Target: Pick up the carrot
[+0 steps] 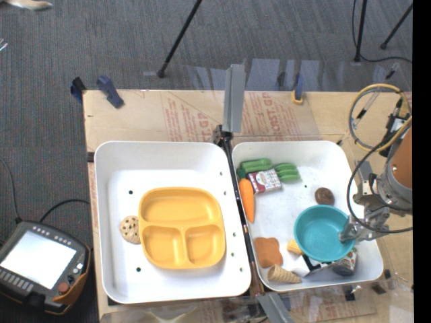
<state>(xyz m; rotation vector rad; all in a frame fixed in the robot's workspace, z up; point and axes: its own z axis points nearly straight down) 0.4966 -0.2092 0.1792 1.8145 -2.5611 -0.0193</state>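
So the carrot (248, 200) is lying flat in the right bin (337, 152), tucked right up against its left wall, long axis running roughly along that wall with the thicker end up top. That spot is a bit awkward imo, since the wall leaves little room on one side for a finger to slip in.

Just beside its top end there's a small red-labelled packet (264, 181), and above that a couple of green bean-like veggies (273, 169). Below the carrot, a little apart, sits an orange-brown biscuit-looking piece (268, 251), and further down an ice cream cone (283, 274) lying on its side. A teal bowl (323, 233) takes up the lower right of the bin, with a small brown lump (324, 196) above it and a yellowish chunk (294, 247) touching its left rim.

The hand (351, 234) is over at the bowl's right rim, well apart from the carrot, and with the cables around it I honestly can't tell how it's set. Nothing visibly in it. My guess is the reach for the carrot hasn't really begun, since the whole bowl sits between them.

The left bin (114, 155) holds a yellow divided tray (182, 227) with a cookie (129, 229) just beside its left edge. Both bins sit on the cardboard-covered tabletop (161, 110).
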